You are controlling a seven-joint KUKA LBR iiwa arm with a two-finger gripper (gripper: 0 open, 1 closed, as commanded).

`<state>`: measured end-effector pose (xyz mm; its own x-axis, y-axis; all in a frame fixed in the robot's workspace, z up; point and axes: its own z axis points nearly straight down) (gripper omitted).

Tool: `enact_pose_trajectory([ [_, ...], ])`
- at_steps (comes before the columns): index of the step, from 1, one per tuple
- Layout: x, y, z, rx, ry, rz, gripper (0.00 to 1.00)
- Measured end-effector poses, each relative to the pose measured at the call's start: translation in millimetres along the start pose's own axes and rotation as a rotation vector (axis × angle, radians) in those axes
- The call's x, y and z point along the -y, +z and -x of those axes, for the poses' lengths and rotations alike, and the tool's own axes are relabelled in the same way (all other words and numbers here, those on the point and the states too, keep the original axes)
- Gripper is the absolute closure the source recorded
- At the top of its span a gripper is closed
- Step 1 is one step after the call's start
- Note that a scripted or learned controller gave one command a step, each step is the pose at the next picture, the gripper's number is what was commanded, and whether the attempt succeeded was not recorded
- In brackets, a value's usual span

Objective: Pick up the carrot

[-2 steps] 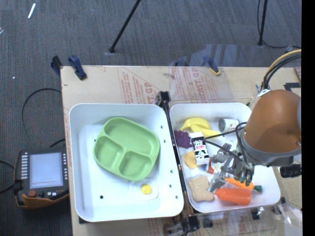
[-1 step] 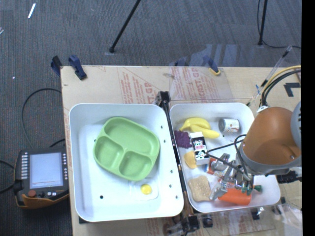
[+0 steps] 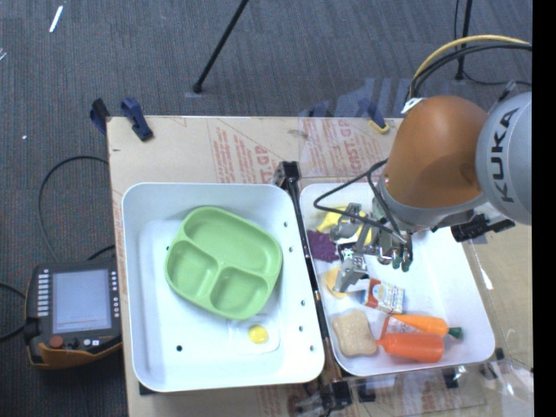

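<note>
Here, nearest us, we see two white bins side by side on a cardboard-covered bench [image 3: 234, 150]. In the right bin [image 3: 460, 276], along its near edge, lies the carrot [image 3: 420, 324], orange with a green tip pointing right; just in front of it rests a second, stubbier orange piece [image 3: 410, 347], and to their left a slice of bread [image 3: 354, 334]. A small red-and-white carton [image 3: 384, 296] sits just behind the carrot. The left bin [image 3: 143, 320] holds a green divided plate [image 3: 224, 261], tilted slightly, and a fried egg [image 3: 256, 335] near its front edge.

Further back in the right bin, the gripper [image 3: 352, 272] hangs over the bin's left part, above something yellow and beside a purple item [image 3: 321, 248]; it is apart from the carrot, and we cannot tell how its fingers stand. Above it looms the arm [image 3: 439, 159], its orange band large in our view, with cables looping off it.

To the left of the bench, on the dark grey carpet [image 3: 130, 42], lies a teach pendant [image 3: 76, 309] with its cord curling away. Blue clamps [image 3: 136, 118] grip the bench's far left corner. Beyond, tripod legs [image 3: 228, 31] stand on the carpet.
</note>
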<state>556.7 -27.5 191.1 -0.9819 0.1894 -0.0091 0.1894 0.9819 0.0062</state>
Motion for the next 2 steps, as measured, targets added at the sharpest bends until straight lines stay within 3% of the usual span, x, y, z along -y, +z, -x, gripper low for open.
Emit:
enact_pose_trajectory([
  [1, 46, 4, -65, -0.012, -0.182, -0.004, 0.0],
  [2, 104, 96, -67, -0.022, -0.149, -0.003, 0.0],
])
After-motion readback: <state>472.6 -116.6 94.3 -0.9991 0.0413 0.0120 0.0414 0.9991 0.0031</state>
